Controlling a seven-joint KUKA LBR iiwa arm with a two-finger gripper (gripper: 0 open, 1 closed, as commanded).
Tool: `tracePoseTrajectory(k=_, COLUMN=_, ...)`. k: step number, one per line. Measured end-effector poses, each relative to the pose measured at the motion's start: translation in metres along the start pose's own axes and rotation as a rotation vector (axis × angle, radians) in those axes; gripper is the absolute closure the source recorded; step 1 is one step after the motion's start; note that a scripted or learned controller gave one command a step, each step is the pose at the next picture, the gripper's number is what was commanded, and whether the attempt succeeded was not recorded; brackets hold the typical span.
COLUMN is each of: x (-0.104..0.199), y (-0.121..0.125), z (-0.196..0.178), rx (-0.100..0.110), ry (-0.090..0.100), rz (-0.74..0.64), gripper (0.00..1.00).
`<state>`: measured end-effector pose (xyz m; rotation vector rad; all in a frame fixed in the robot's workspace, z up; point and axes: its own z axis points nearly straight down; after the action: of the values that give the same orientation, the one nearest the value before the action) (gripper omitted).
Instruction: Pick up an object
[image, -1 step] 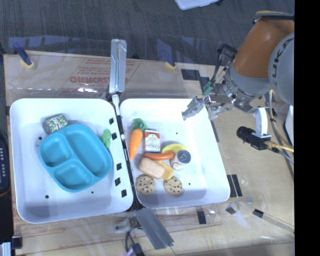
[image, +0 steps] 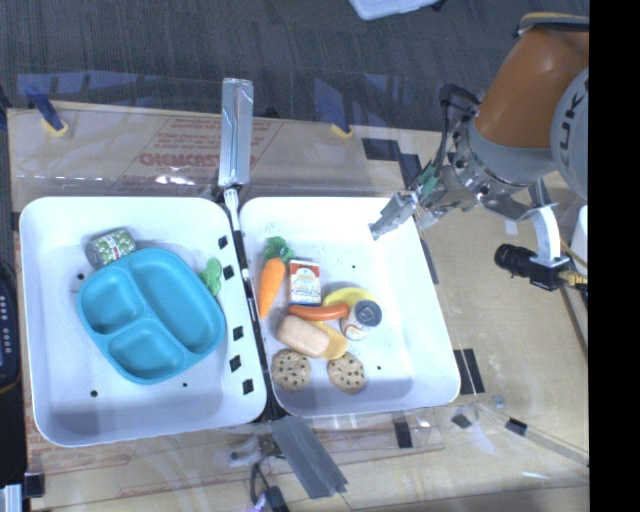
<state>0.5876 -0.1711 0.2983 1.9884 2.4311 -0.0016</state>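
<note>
- Gripper (image: 388, 222) hovers over right bin (image: 425, 300) rear corner; jaw state unclear.
- Carrot (image: 270, 284) lies apart from clutter: descend there, fingers straddling its width.

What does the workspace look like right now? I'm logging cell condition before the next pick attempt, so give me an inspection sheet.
Surface: two white bins side by side, left bin and right bin, on a bench.
Job's things: in the right bin, a carrot, small carton, sausage, bread roll and two cookies, clustered and touching.
Clutter: blue divided tray and a can in the left bin.
End effector: over the right bin's far right corner, above the toys, holding nothing visible.
Cables: wiring near the wrist.
Surroundings: dark carpet beyond the bench.
</note>
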Motion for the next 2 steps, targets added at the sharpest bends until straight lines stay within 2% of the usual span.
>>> tracePoseTrajectory(k=1, x=-0.010, y=-0.071, z=0.098, rx=0.009, ry=0.004, rz=0.005, gripper=0.00)
tracePoseTrajectory(k=2, x=-0.010, y=-0.004, z=0.203, rx=-0.008, ry=-0.003, rz=-0.130, gripper=0.00)
